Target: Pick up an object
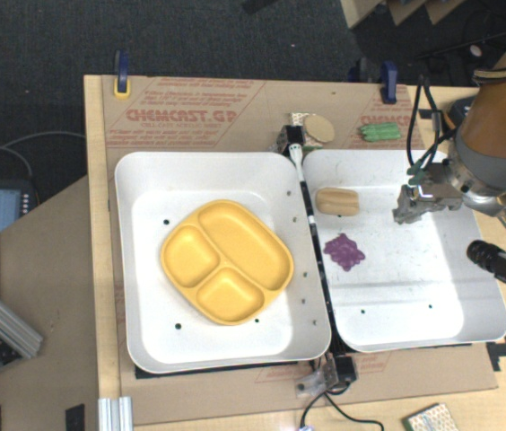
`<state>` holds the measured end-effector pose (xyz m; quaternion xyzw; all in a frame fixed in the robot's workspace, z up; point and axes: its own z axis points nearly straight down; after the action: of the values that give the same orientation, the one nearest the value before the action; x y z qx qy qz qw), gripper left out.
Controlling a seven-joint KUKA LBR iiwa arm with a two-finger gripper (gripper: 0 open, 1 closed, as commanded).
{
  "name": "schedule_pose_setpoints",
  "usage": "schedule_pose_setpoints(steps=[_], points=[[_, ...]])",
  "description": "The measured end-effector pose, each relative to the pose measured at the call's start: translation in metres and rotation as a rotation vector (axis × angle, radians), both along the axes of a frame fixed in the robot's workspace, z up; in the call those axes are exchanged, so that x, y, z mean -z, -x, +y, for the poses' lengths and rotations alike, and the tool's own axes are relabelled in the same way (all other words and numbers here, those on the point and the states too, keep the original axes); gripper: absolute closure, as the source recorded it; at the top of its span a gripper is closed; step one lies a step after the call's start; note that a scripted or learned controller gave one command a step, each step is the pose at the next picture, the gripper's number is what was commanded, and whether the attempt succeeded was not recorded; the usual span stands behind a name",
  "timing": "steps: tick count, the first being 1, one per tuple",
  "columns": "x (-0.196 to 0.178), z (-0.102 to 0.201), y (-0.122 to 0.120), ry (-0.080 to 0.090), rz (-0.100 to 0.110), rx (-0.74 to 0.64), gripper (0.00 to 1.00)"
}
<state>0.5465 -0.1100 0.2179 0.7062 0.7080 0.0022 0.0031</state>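
Note:
A tan, bread-like oblong (337, 202) lies at the back left of the right bin (414, 321). A purple bunch-shaped toy (344, 251) lies a little in front of it. My gripper (410, 210) hangs over the back of the right bin, to the right of the tan oblong and apart from both objects. Nothing shows in it. The grey arm with its orange band (500, 124) reaches in from the right.
A yellow divided plate (226, 261) sits in the left bin (145, 196). On the bench behind the bins lie a green piece (379, 133) and a round tan disc (318, 130). A black part (497, 260) juts over the right bin's right edge.

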Motion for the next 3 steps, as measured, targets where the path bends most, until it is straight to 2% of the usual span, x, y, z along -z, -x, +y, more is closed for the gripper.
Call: schedule_pose_setpoints(steps=[1, 2, 3], points=[[-0.038, 0.009, 0.016, 0.0, 0.001, 0.001, 1.0], [-0.046, -0.009, 0.028, 0.001, 0.003, 0.004, 1.0], [0.121, -0.008, 0.021, -0.005, 0.023, 0.003, 1.0]])
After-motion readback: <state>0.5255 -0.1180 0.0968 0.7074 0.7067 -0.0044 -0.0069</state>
